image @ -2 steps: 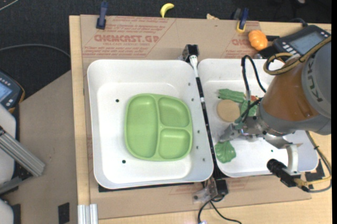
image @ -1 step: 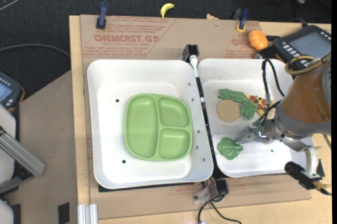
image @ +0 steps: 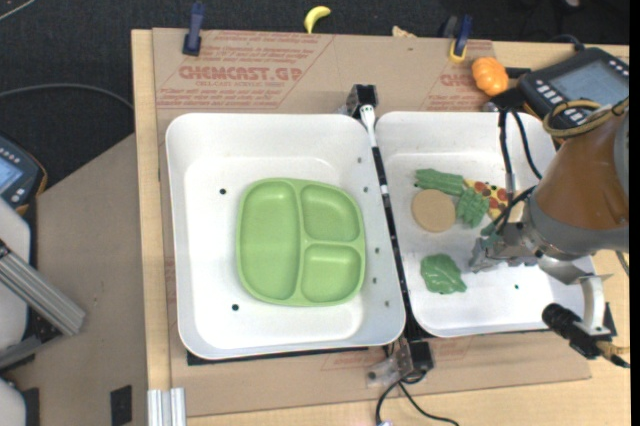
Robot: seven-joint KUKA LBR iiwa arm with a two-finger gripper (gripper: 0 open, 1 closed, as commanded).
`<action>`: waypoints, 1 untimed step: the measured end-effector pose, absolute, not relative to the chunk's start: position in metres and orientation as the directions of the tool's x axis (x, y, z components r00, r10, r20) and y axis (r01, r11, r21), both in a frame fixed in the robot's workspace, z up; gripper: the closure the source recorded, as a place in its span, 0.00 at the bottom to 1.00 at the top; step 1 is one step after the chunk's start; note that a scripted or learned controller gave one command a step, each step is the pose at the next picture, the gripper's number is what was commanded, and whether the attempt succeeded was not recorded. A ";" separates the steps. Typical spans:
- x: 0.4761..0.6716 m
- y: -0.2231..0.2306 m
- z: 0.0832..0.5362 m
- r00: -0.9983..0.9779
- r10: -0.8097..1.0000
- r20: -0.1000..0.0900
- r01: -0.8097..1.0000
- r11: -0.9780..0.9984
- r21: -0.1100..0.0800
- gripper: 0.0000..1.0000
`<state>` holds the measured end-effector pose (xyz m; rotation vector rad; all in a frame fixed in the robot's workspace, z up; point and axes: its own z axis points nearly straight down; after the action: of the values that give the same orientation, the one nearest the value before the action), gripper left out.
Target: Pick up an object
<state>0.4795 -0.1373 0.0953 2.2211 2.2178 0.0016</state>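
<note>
I have the arm (image: 585, 194) reaching in from the right edge of the frame over the right bin (image: 440, 314), with the gripper (image: 492, 249) low in the middle of that bin; from this slant I cannot tell its state. 4 small things lie there: a tan disc (image: 434, 211) left of center, a green piece (image: 441, 181) just above it, a second green piece (image: 470, 207) touching the disc's right side, and a third green piece (image: 442, 274) lower down, apart from the rest. A small red and yellow thing (image: 492, 194) sits by the arm, partly hidden. The left bin (image: 190, 224) holds a green 3-part tray (image: 298, 241), well apart from the gripper. I judge the lower green piece the best target: it lies alone, just left of the gripper, so nothing else would be pushed about. To do this well, I would center over it, come straight down to the bin floor, pinch across its narrow width, and lift slowly, checking that it rises too.
</note>
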 end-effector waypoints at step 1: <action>0.482 -0.086 0.280 -0.007 1.000 -0.001 1.000 0.008 0.019 1.00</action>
<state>0.4825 -0.0857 0.2804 2.2031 2.2197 0.0206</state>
